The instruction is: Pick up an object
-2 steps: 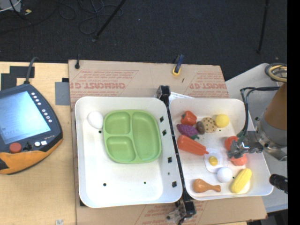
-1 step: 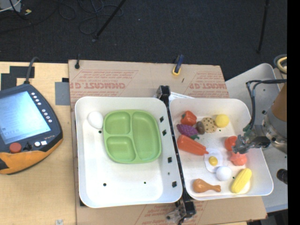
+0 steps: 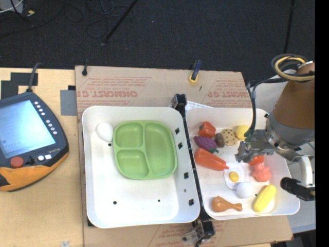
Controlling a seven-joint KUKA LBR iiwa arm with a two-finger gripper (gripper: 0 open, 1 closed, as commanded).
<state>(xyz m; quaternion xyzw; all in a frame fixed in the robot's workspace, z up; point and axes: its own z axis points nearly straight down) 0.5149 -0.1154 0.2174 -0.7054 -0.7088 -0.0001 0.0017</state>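
Observation:
Toy foods lie in the right bin [image 3: 288, 206]: a red pepper [image 3: 207, 129], purple grapes [image 3: 204, 142], a cookie [image 3: 228, 136], a yellow lemon [image 3: 241, 133], an orange carrot [image 3: 209, 160], a fried egg [image 3: 234, 177], a white egg [image 3: 244, 190], a yellow corn piece [image 3: 264, 198], a drumstick [image 3: 226, 205] and a red piece [image 3: 260, 170]. My gripper [image 3: 250, 151] hangs low over the right bin's middle, just right of the carrot's tip and right beside the red piece. Nothing is visibly held in it.
In the left bin [image 3: 133, 205] lie a green divided plate [image 3: 145, 150] and a white egg [image 3: 104, 131]. A teach pendant [image 3: 28, 138] rests on the bench at far left. A dark divider [image 3: 187, 158] runs between the bins.

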